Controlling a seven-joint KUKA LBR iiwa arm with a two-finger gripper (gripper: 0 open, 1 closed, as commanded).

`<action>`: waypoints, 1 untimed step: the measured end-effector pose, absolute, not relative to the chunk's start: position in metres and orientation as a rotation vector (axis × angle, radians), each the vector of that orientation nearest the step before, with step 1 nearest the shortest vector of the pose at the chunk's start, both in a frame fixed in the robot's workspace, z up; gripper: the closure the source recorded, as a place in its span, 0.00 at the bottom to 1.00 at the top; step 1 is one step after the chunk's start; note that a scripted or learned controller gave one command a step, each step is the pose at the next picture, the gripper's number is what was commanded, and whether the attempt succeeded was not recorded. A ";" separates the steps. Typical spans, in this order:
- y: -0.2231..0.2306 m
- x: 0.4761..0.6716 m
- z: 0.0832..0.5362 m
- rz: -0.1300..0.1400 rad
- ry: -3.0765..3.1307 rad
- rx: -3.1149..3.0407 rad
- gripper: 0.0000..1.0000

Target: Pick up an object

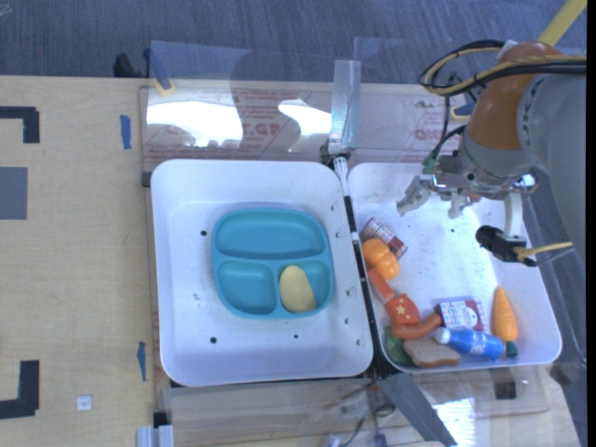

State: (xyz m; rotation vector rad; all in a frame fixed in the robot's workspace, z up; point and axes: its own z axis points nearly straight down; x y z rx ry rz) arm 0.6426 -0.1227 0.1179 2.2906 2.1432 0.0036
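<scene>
The gripper (pixel 428 203) is seen above the upper part of the right bin (pixel 442 261), its two fingers (pixel 410 201) spread apart and nothing gripped between them. No object is touched by it.

The pickable things are found lower in the same bin, below the claw. Nearest, towards the bin's left wall, a small brown and white packet (pixel 385 236) is lying, with an orange rounded piece (pixel 380 258) just beside it. Further down, a red pepper (pixel 410 313) is placed along the left wall. At the bin's lower edge a slice of bread (pixel 430 352) is set, with something green (pixel 395 347) beside it, possibly a leaf, though this cannot be made out clearly. A red and white box (pixel 461 313) and a blue and white bottle (pixel 475 345) are lying close together, and an orange carrot (pixel 504 315) is placed near the right wall.

In the left bin (pixel 177 250) a teal divided tray (pixel 270 236) is held, with a yellow lump (pixel 297 289) in its lower right compartment.
</scene>
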 end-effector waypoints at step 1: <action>-0.098 0.609 0.087 0.004 2.383 2.038 0.00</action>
